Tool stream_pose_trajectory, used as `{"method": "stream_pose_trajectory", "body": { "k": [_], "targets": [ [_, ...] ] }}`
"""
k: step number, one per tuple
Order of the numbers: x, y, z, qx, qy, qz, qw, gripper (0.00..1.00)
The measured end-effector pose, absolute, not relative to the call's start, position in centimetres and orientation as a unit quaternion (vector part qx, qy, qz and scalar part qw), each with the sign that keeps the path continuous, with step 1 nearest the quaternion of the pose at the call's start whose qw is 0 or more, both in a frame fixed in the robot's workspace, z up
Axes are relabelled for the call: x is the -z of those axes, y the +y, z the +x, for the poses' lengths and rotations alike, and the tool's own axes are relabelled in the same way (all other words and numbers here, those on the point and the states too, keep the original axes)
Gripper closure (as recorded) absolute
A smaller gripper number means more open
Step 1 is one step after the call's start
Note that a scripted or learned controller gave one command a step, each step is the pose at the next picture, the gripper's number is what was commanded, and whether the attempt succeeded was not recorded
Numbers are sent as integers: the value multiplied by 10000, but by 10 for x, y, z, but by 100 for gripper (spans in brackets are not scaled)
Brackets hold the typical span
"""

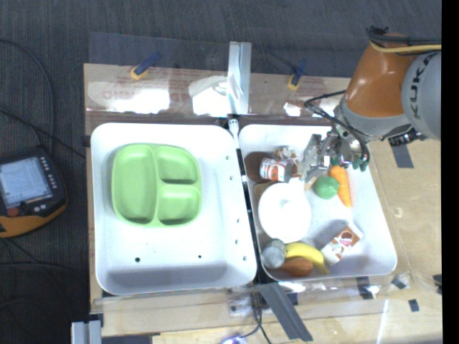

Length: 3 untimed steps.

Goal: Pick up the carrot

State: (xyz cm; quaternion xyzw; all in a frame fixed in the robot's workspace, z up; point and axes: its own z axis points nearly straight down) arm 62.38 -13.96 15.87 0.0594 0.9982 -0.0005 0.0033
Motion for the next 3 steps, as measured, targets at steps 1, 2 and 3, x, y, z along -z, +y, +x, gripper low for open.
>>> {"method": "stream_pose_trajectory", "body": {
  "k": [1,2,3],
  "targets": [
    [-96,-178,554,7,9999,143,4,100],
    [-94,-157,553,33,9989,466,64,100],
    [-103,-157,554,49,9989,461,79,100]
  ]
}}
